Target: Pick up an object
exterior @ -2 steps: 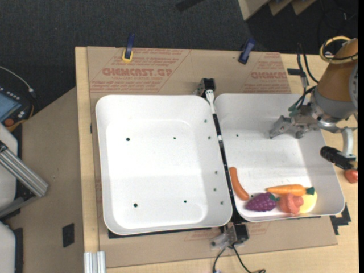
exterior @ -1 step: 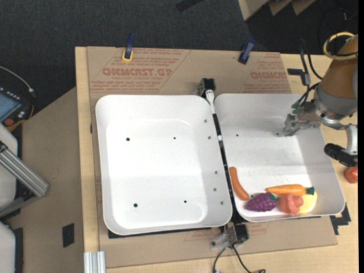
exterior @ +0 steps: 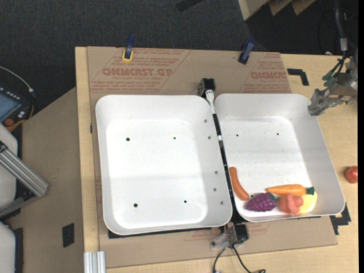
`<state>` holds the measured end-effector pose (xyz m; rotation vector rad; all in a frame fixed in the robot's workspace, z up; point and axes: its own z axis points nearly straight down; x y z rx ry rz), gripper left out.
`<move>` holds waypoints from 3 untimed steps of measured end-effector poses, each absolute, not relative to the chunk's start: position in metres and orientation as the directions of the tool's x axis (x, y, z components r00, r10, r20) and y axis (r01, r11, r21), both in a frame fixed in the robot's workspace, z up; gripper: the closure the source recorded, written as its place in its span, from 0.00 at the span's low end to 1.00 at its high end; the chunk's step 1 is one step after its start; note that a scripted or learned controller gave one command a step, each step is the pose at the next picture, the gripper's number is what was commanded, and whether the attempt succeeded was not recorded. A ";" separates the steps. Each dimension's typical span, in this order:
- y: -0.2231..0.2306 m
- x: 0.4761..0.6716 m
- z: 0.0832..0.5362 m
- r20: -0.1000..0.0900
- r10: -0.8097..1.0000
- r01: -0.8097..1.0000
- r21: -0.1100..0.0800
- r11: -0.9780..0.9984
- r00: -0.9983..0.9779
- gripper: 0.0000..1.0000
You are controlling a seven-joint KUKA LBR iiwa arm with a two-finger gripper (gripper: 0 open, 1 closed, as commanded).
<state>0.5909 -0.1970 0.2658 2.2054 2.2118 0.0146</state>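
Observation:
Several toy foods lie along the near edge of the right bin (exterior: 267, 147): an orange-red sausage (exterior: 238, 183), a bunch of purple grapes (exterior: 260, 202), an orange carrot (exterior: 290, 189), a red piece (exterior: 290, 204) and a yellow piece (exterior: 309, 201). My gripper (exterior: 317, 104) hangs over the far right rim of that bin, well away from the foods. Nothing shows between its tips, which are small and blurred.
The left bin (exterior: 153, 164) sits beside the right one, with a black hinge strip (exterior: 216, 138) between them. A small red-orange object (exterior: 352, 174) lies on the bench outside the right bin. Blue clamps (exterior: 128, 47) hold the cardboard at the back.

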 end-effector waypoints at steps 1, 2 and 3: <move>-0.173 0.542 0.361 -0.003 1.000 1.000 0.014 0.002 -0.002 1.00; -0.160 0.484 0.380 0.000 1.000 1.000 0.001 0.000 0.000 1.00; -0.055 0.481 0.474 0.002 1.000 1.000 0.014 0.012 -0.012 1.00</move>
